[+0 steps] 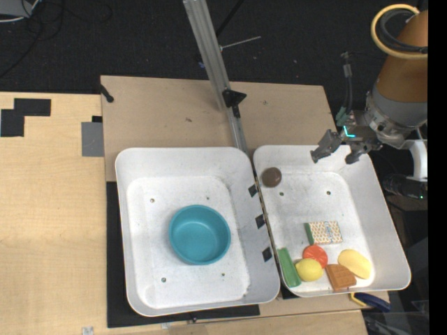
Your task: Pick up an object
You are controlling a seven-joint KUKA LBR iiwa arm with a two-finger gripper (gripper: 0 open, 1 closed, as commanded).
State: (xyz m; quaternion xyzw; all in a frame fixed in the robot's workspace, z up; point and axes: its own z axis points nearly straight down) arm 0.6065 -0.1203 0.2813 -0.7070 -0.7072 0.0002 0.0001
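Objects lay clustered at the near end of the right bin (363,187): a green stick (288,266), a yellow ball (309,269), a red ball (316,253), a patterned square (325,231), a brown block (341,276) and a yellow lemon shape (355,262). A brown ball (271,177) sat apart at its far left corner. The gripper (340,150) hung over the far rim, fingers apart, clasping nothing. A teal bowl (200,234) sat in the left bin (140,180).

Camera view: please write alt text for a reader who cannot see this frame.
The gripper hangs open above the right bin's far edge, holding nothing. Small objects cluster at that bin's near end, a brown ball sits far-left, and a teal bowl sits in the left bin.
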